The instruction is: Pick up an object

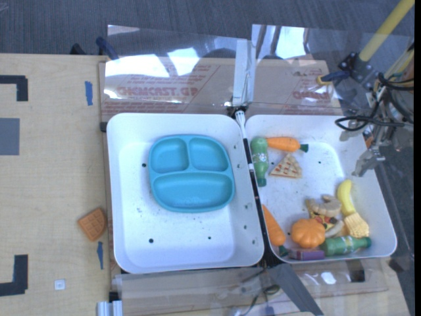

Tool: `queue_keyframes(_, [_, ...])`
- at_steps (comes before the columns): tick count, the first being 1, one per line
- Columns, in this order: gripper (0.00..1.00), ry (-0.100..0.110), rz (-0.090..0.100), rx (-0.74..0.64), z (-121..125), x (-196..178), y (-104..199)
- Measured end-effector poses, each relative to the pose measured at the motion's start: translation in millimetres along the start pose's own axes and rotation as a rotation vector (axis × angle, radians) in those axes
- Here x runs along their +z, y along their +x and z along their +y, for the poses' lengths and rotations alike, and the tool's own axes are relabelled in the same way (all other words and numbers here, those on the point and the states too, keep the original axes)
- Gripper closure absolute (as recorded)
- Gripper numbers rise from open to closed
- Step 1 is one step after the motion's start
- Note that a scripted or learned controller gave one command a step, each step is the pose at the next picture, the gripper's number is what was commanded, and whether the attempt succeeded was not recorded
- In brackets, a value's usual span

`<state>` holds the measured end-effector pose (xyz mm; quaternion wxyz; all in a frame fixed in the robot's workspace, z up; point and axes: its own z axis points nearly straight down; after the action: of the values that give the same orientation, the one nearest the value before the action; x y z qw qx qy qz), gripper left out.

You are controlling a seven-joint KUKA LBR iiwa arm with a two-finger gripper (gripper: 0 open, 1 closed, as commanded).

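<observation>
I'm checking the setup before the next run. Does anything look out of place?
Yes: a small brown waffle-like toy lies on the wooden bench, outside the left bin. The other toys sit in the right bin, crowded toward its near corner.

Arm: one, entering at the upper right; a yellow diagonal link (393, 20) slopes down-left into a dark wrist assembly (368, 94) wrapped in black cables. Gripper (364, 168): hangs below the wrist, pointing downward and slightly left; pale metallic finger (368, 160) visible, tip lowest. Nothing seen between the fingers. Whether they stand parted or closed: too small to tell.
</observation>
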<state>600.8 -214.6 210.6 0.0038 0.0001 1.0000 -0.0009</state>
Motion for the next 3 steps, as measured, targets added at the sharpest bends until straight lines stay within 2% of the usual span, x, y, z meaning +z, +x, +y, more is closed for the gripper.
queue_keyframes(1, [0.00, -0.005, 0.009, -0.029, 66.3, 111.9, 19.6])
queue_keyframes(2, [0.00, 0.000, 0.053, 0.030, 94.7, 118.7, -50.3])
queue_keyframes(3, [0.00, 0.001, -0.001, 0.066, 39.6, 120.2, 18.9])
